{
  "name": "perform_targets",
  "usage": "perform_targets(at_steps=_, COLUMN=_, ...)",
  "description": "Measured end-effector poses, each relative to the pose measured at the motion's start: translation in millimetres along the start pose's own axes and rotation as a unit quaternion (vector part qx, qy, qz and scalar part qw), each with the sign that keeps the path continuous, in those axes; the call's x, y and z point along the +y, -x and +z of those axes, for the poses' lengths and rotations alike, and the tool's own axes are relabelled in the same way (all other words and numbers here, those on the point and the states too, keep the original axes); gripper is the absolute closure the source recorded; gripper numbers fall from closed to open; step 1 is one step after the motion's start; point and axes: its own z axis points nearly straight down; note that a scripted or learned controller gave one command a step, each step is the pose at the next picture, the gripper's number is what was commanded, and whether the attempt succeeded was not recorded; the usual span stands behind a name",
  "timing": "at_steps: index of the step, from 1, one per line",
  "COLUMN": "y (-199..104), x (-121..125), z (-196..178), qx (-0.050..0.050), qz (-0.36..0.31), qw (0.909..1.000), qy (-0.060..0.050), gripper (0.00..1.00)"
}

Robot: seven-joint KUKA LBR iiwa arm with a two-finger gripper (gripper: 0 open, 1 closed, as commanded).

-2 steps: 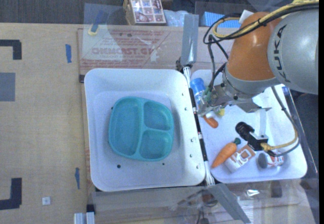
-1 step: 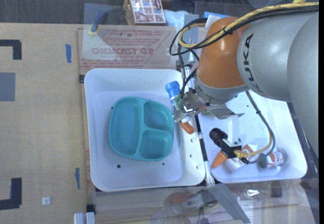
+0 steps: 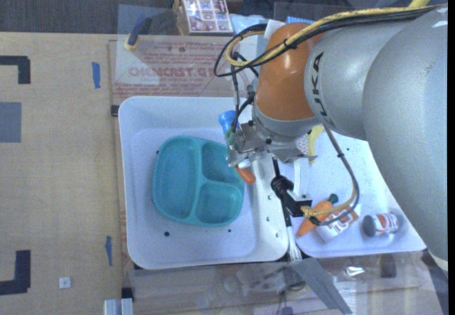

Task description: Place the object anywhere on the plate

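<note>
The plate [image 3: 193,182] looks like matt teal plastic. The bins [image 3: 142,136] are smooth white plastic. The arm [image 3: 384,86] is glossy grey, its band [image 3: 284,79] shiny orange. The bench [image 3: 57,164] is pale wood.

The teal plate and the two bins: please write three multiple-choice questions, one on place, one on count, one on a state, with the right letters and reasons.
1. Where does the teal plate lie?
A. left bin
B. right bin
C. on the floor

2. How many compartments does the plate have?
A. one
B. three
C. five

3. Where is the small orange object?
A. at the plate's right edge, under the arm
B. in the cardboard box
C. in the plate's left compartment

Answers: 1 A, it rests on the left bin floor; 2 B, ridges divide three sections; 3 A, it shows beside the rim.
</note>
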Motion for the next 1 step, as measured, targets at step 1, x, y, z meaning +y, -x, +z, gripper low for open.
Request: perform_targets(at_steps=1, y=0.3, x=0.1, z=-0.3, qx=0.000, qz=0.000, qw=1.0000, qy=0.000, gripper=0.00)
